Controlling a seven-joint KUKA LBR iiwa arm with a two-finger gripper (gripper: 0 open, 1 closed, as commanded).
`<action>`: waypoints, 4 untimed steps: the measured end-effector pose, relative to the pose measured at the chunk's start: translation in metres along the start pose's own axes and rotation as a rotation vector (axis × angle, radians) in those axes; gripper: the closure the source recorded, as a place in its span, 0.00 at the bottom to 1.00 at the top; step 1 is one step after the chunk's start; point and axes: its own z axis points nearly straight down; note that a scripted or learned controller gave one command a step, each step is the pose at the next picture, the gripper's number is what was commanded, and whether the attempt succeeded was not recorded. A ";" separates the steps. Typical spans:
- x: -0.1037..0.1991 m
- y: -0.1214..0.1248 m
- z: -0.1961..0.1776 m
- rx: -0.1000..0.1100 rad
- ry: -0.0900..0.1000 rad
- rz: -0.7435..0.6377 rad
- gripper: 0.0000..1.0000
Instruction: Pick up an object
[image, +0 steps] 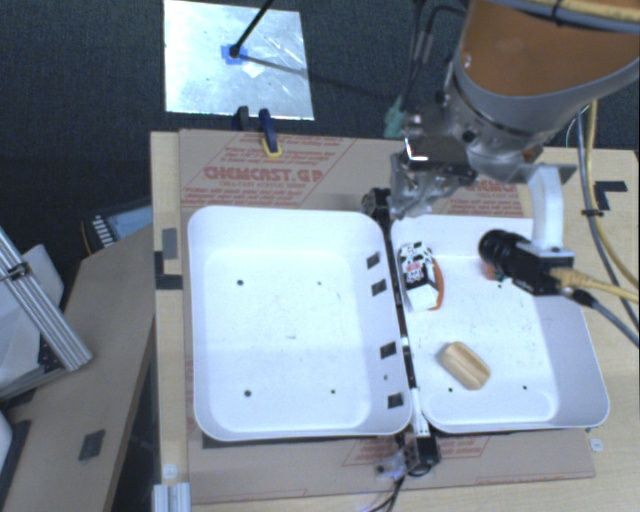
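Okay, I've got the arm reaching in from the right, and the gripper hangs over the far left corner of the right bin, just about on the divide between the two bins. From this angle I cannot tell whether it is open or closed, and I see nothing held in it.

Looking at candidates to pick up: a small black, white and orange figure lies in the right bin, close against its left edge and just near-side of the gripper, clearly apart from it. Further toward the near edge, roughly mid-bin, a tan wooden piece with rounded ends lies on its side at a slant, well apart from the figure. Both rest on the bin floor.

The left bin sits alongside, its right edge touching the right bin's left edge. Both bins rest on a cardboard sheet with red lettering, and a blue clamp grips its far edge. Beyond that lies a silvery sheet.
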 end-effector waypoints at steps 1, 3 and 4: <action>-0.011 0.074 0.113 0.012 -0.007 0.013 1.00; -0.039 0.090 -0.049 -0.002 -0.004 0.015 1.00; -0.161 0.083 -0.043 0.004 -0.008 0.024 1.00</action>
